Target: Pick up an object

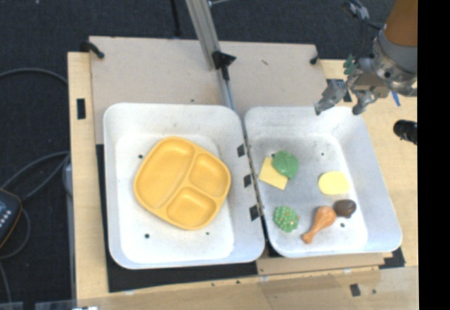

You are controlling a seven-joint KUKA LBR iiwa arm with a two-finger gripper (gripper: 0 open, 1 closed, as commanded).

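The right bin holds several toy foods: a yellow wedge lying against a dark green leafy piece, a green bumpy piece, a yellow oval piece, and a brown drumstick with a dark round piece at its upper end. My gripper hangs above the bin's far right corner, well away from the food. Its two fingers are spread apart, open, with nothing between them.
The left bin carries a yellow divided plate. A metal post rises from behind the gap between the bins. The arm comes in from the upper right. Cardboard lies behind the bins.
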